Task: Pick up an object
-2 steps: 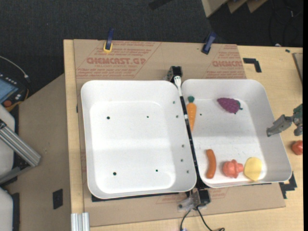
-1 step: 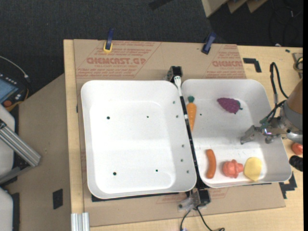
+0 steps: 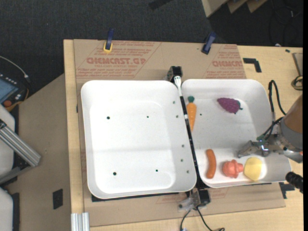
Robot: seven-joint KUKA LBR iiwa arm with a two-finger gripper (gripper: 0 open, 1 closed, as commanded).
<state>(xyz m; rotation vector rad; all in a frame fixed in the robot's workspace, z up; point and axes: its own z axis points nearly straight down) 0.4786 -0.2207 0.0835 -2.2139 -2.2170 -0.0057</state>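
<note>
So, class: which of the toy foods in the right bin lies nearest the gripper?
The yellow lemon, just below the gripper. The pink toy, sausage, carrot and purple grapes lie farther off.

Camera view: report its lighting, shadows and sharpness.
Camera view: even, soft overhead light; the left bin is bright, near washed out, with a faint grey shadow band across its floor; the carrot and yellow fruit read clearly, slightly soft; the gripper at the right is blurrier.

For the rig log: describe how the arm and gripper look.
At the view's right edge, the arm shows a grey body with a brownish-orange band. The gripper is pale metallic grey with slim pointed fingers and a small teal spot near their base. A black cable loops beside it.
</note>
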